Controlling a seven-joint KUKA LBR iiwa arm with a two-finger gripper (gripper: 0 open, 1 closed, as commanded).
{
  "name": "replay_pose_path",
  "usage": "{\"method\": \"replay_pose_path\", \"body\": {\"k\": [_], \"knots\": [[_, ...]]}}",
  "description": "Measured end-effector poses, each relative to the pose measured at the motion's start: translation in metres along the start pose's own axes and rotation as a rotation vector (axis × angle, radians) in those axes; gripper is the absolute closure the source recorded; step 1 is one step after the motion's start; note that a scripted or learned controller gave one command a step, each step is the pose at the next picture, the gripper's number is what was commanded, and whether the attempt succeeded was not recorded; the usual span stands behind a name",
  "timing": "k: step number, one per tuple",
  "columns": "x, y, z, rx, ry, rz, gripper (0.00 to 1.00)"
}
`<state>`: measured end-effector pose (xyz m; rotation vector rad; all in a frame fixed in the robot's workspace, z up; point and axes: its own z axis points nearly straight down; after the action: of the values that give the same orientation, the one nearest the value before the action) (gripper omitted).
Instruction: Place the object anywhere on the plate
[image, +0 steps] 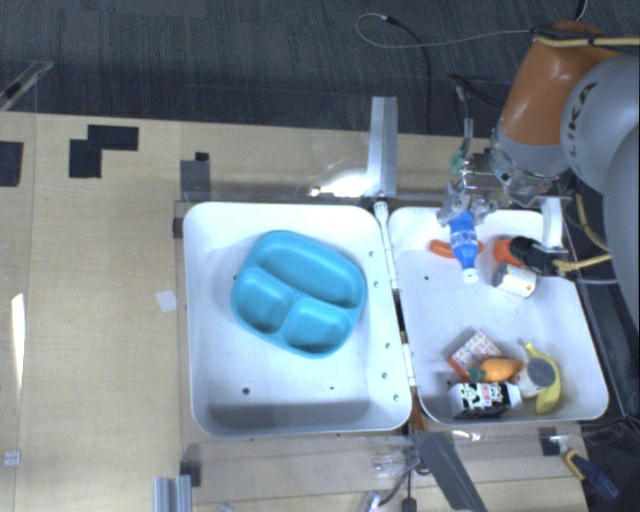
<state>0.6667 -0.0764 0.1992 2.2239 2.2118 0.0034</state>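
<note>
- Grey arm with orange band is reaching in over the right shallow white bin, far corner, wrist hanging low.
- Two-finger gripper is pinching a small blue-and-white bottle-shaped object, which is hanging below the fingertips, tilted, just above the bin floor; likely lifted for transfer.
- Blue three-compartment plastic plate is sitting in the left shallow white bin, nothing on it, well apart from the held object; placing not yet done.
- Counts: two bins, one plate, one held object.
- Leftover clutter in the right bin: an orange piece beside the bottle, a yellow banana-shaped toy, a black-and-white carton.
</note>
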Motion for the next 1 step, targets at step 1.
{"method": "replay_pose_path", "body": {"k": [1], "knots": [[-0.0693,0.0040,-0.0387,-0.002,0.000,0.134,1.00]]}}
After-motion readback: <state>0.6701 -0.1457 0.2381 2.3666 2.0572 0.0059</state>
